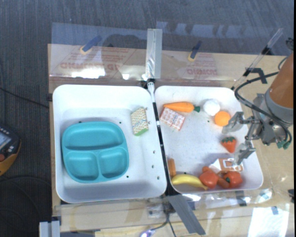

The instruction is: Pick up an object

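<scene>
My fingers (240, 135) hang open over the right bin (187, 147), holding nothing. A strawberry (229, 144) lies between them, orange (222, 118) just beyond. Nothing is lifted yet: I judge closing and raising are all left to do.

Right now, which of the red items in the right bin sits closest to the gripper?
The small red strawberry-like piece, lying alone directly between the gripper fingers' reach. The other red items, the tomatoes, cluster lower down at the bin's near edge by the banana.
</scene>
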`<state>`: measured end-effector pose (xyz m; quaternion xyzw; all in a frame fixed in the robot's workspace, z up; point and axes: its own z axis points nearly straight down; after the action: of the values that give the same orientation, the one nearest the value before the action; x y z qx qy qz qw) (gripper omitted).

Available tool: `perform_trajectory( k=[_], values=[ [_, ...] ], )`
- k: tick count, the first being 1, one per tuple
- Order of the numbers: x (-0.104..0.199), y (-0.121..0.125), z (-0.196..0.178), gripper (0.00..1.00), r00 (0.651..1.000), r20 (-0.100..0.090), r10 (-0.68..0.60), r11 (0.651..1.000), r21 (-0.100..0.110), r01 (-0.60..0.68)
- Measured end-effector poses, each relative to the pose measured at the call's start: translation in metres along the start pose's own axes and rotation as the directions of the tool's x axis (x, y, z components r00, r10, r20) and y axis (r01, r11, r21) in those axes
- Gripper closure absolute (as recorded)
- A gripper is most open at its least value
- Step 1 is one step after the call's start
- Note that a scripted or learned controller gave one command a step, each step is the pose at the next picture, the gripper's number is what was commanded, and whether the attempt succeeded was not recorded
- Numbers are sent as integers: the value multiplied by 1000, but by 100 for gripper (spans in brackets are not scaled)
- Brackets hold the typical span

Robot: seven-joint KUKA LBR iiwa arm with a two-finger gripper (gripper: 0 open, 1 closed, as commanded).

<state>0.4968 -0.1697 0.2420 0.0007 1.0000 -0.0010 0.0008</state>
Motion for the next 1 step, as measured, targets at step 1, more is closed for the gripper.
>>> perform_trajectory(
  k=[1],
  values=[
    [-34,-8,139,0,995,1,102,995,-1,-102]
  ],
)
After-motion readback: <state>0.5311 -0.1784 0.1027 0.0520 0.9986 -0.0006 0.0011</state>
